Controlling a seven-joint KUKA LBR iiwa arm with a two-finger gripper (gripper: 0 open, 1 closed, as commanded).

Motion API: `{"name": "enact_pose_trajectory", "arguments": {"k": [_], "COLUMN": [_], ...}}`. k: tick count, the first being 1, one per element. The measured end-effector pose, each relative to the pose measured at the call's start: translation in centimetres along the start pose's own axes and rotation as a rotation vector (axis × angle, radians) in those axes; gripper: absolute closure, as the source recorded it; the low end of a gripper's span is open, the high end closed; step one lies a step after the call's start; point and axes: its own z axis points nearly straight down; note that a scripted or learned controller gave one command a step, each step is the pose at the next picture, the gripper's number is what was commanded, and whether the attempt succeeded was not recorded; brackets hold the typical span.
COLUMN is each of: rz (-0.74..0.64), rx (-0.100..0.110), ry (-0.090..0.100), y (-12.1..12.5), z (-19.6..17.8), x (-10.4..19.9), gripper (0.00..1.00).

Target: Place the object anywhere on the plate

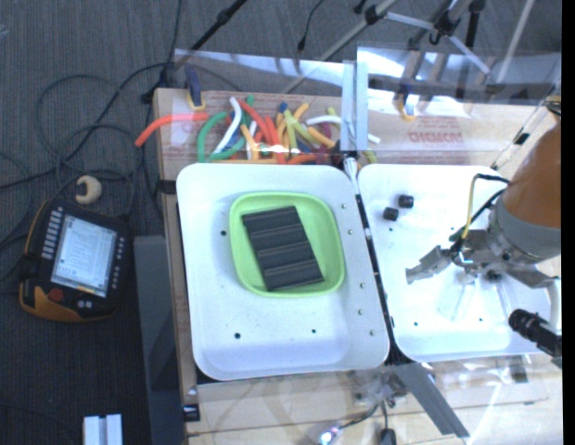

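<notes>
**Dark block on green plate, arm over right bin**

The bench [454, 130] carries two white bins side by side. In the left bin [206, 341] a green plate [334, 241] with rounded corners sits approx. in the middle, a little toward the far side. On this plate lies the dark grey block [283, 247], a flat rectangular piece w/ ridges across its top. It lies fully inside the plate rim, slightly turned, its long side running far-to-near. Nothing touches it from above.

The arm [540, 193] comes in from the right, w/ its orange band visible at the right edge. The gripper [459, 281] hangs over the right bin [408, 341], in the bin's near-right part, well apart from the plate and the block. No object can be seen in the claw. If the claw is released or clenched, I cannot tell; the parts there are blurred and partly see-through.

In the far-left corner of the right bin are two small black pieces [399, 207], near each other but not touching, apart from the gripper.

Behind the bins, on the far side of the bench, lies a pile of coloured tubes [269, 133] (red, green, orange, white, etc.). On the floor to the left lies a control pendant [79, 260] w/ a lit screen, and just beyond it a small tape roll [87, 189].
</notes>
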Motion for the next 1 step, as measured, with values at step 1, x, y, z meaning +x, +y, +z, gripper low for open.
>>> {"name": "enact_pose_trajectory", "arguments": {"k": [1], "rz": [0.015], "rx": [-0.001], "ry": [0.000], "y": [2.00], "z": [-0.61], "x": [-3.38], "gripper": [0.00]}}
